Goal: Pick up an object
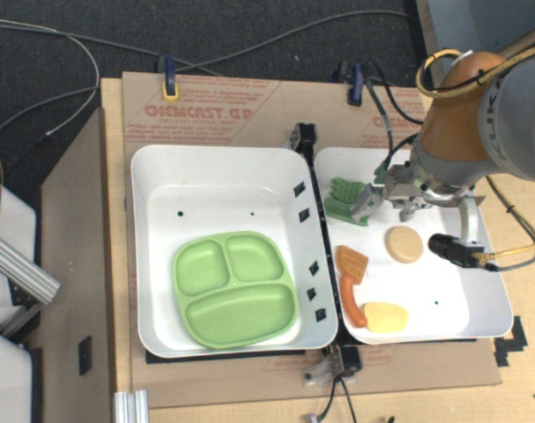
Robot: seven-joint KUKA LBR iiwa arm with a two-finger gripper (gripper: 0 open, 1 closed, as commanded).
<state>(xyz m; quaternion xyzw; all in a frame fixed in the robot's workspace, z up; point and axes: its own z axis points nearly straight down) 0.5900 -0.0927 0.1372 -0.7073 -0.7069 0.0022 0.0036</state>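
While arm reaches in from right, hand point(392, 203) hovers low over right bin point(479, 320), beside green toy point(345, 199); fingers' state unclear. Round tan piece point(405, 243) just below. Green divided plate point(236, 287) in left bin point(152, 236).

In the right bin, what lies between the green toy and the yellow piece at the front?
In the camera view, an orange wedge and a red-orange sausage lie between the green toy and the yellow piece.
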